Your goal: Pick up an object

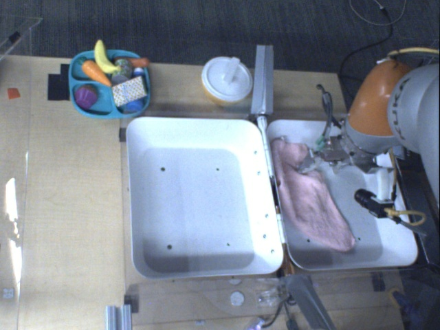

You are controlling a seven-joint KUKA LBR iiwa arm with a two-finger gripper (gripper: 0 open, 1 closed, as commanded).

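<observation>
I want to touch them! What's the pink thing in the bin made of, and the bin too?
The pink thing looks like soft cloth, maybe a towel: it lies rumpled with folds and a fuzzy, matte surface. The right bin holding it looks like hard white plastic: smooth, faintly shiny, with rounded molded corners, though painted metal can't be ruled out.

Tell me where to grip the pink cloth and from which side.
Grip the pink cloth at its bunched upper end near the gripper, coming down from above. It lies flat in the right bin along the left wall, so only raised folds seem likely to give the fingers something to pinch.
</observation>
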